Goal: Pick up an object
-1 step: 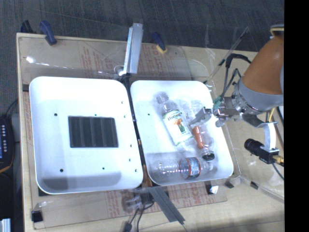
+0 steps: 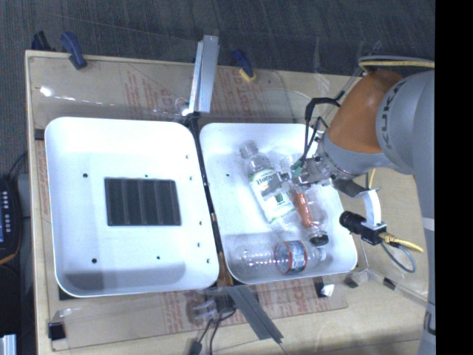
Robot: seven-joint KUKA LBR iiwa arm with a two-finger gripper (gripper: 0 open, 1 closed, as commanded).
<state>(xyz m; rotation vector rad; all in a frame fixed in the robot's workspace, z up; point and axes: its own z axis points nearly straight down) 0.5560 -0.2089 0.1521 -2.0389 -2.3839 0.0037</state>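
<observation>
One fixed camera, high above the bench (image 2: 111,313), looking down at a slant, both bins fully in frame.

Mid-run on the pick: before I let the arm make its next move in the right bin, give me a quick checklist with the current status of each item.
1. Targets in the right bin: ok; a clear bottle with a white label, a bottle with an orange label and a bottle lying along the near wall.
2. Gripper over the right bin: ok, near the tops of the two middle bottles.
3. Finger opening: cannot tell.
4. Anything held: cannot tell.
5. Bottles separated: not ok; the two middle bottles lie close side by side.
6. Left bin clear of the arm: ok.
</observation>
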